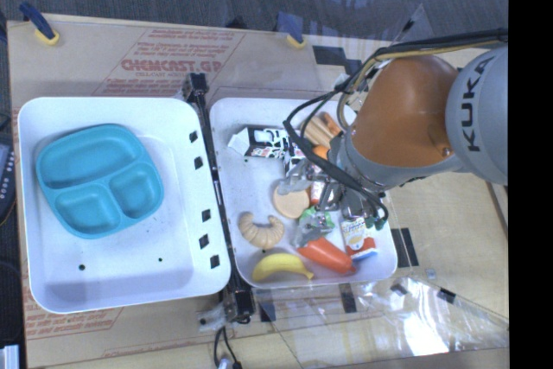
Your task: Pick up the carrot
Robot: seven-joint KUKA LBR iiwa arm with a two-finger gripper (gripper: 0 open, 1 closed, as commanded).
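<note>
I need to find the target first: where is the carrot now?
The carrot lies in the right bin, near its front edge, between the banana and a small bottle, just below the gripper.

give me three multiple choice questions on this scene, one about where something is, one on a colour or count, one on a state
1. Where does the carrot lie?
A. in the left bin, on the tray
B. in the right bin, near its front edge, right of the banana
C. on the cardboard behind the bins

2. What colour is the divided tray in the left bin?
A. blue
B. red
C. black

3. Where is the carrot relative to the gripper?
A. lifted clear of the bin, high above the bench
B. lying on the right bin floor, just below the gripper
C. resting on the tray

Answers: 1 B, it lies by the banana at the front; 2 A, the tray is light blue; 3 B, it rests among the other items.
</note>
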